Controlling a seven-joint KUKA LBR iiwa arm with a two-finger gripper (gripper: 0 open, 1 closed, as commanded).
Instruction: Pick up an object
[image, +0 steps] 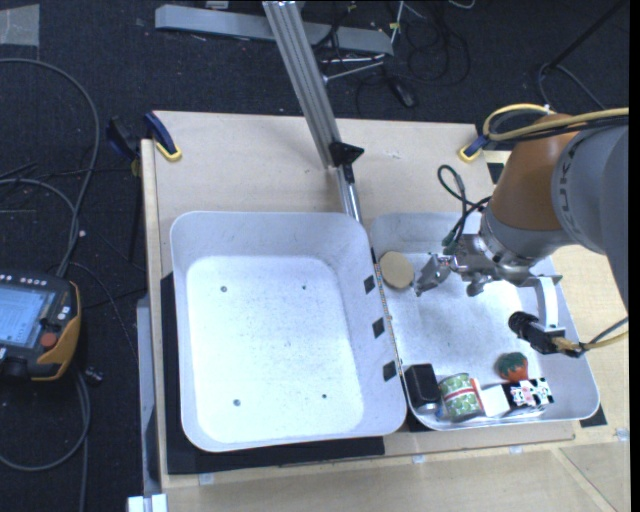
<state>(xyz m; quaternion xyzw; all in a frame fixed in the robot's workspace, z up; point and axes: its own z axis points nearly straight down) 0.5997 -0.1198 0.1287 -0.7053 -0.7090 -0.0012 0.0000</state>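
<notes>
My gripper (449, 286) hangs over the upper part of the right bin (455, 330), fingers spread open with nothing between them. A tan round disc (396, 270) lies just left of the left fingertip, near the bin's left wall. Along the bin's front edge sit a black box (421, 383), a green and white can (458, 395), a white block (493, 401), a red and green strawberry-like toy (514, 365) and a white block with dark spots (530, 394).
The left bin (268, 330) lies beside the right one, their walls meeting near the disc. A slanted metal pole (312, 90) rises behind the bins. Cables hang from the arm's wrist over the right bin's far side.
</notes>
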